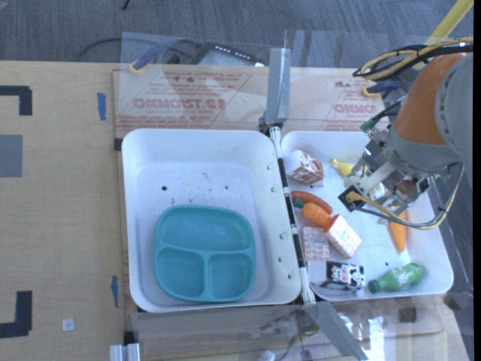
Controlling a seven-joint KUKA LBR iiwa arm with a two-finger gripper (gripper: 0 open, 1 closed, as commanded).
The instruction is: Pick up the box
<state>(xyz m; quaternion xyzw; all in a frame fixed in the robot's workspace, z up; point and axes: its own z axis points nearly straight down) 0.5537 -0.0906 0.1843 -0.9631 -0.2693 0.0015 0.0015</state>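
The box (343, 235) lay in the bin (373, 248) nearer the arm, just beside a carrot (317, 215), so the gripper (382, 189), whose state nobody could tell, needed to come straight above it, avoiding that carrot.

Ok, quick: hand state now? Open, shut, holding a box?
Hand: cannot be told, open or shut, from this view. It hangs over the right bin.
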